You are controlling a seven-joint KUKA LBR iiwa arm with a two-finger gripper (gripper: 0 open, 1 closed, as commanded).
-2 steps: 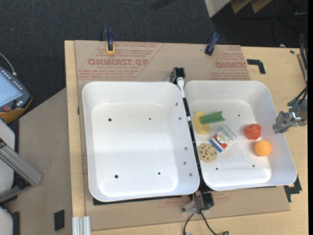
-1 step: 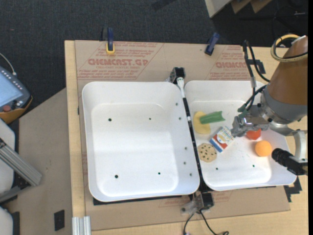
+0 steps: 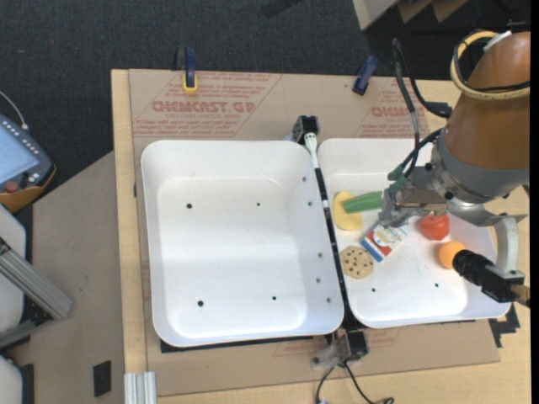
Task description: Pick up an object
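The grey arm with its orange band [image 3: 493, 66] reaches in over the right-hand shallow white bin [image 3: 370, 305], and its end effector [image 3: 402, 209] hangs low near the middle of that bin. Whether the end effector is open or closed cannot be told from this slanted view, since the wrist housing covers most of it.

The objects all lie in the right bin. A yellow rounded plastic piece [image 3: 344, 211] sits close to the bin's left wall, with a green elongated block [image 3: 364, 200] lying across its upper edge. Just below the end effector lies a small white packet with red and blue printing [image 3: 383, 242], apparently touching the tool's lower tip. A round tan cookie with dark spots [image 3: 357, 263] rests beside the packet, toward the bin's front-left corner. A red rounded object [image 3: 434, 225] lies to the right of the end effector, and an orange ball [image 3: 450, 253] sits nearer the bin's right wall.

The left-hand white bin [image 3: 168, 192] adjoins the right one along a dark seam. Both stand on a brown cardboard-covered counter [image 3: 210, 99], held at its back edge by blue clamps [image 3: 189, 66].
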